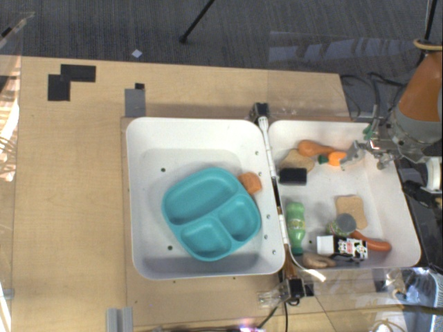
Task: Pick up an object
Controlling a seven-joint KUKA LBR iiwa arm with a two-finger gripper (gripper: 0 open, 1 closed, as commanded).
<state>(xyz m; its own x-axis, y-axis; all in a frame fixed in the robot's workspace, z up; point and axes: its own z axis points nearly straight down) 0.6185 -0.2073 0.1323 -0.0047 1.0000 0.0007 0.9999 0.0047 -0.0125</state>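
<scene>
Several candidates in right bin point(408, 216) — nearest, orange carrot-like piece point(313, 146), just left of hand point(367, 147) at frame's right edge, long axis pointing toward it; hand's state impossible to tell.

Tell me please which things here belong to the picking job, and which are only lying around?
Belong to the job:
- claw, at the right bin's upper edge
- right bin with its loose objects: green bottle, black block, tan square, orange carrot-like piece

Just lying about:
- teal divided plate in the left bin
- black markers on the bench
</scene>
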